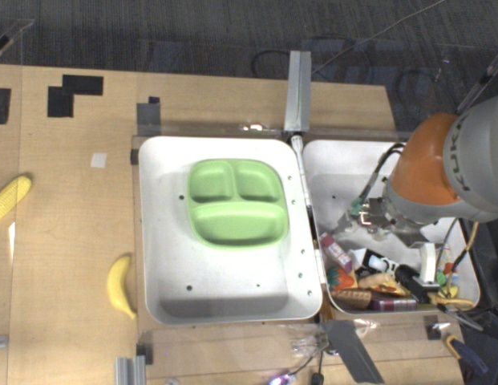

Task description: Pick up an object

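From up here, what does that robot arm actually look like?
The arm is a thick, rounded grey tube with a bright orange band above the wrist. Below the band sits a grey metal wrist section, with thin dark cables looping alongside it. Its pincer end is too cluttered to make out clearly.

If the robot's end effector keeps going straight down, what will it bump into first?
Probably the pile of small objects in the right bin. The end effector hangs just above that clutter, pointing down. Depth is hard to judge, so which item comes first is unclear.
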You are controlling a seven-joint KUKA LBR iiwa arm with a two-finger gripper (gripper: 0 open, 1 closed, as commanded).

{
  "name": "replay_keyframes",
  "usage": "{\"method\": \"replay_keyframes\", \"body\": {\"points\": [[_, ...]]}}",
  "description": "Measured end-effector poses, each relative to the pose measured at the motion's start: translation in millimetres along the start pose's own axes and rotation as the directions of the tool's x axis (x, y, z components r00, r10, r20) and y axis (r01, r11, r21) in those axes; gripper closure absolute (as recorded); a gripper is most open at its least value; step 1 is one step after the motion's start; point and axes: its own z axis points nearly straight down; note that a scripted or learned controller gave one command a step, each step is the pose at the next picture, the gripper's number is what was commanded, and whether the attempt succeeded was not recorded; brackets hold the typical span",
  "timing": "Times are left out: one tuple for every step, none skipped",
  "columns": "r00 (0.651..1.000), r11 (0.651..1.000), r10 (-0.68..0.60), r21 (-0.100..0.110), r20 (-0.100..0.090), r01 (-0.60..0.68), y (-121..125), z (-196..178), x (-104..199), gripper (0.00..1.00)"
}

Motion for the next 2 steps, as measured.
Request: {"method": "replay_keyframes", "body": {"points": [[0.986, 0.986, -0.165, 0.011, -0.003, 0.165, 53.6, -92.5, 19.5, 0.0], [0.963, 0.963, -0.268, 0.013, -0.004, 0.268, 26.9, -91.8, 35.4, 0.0]]}}
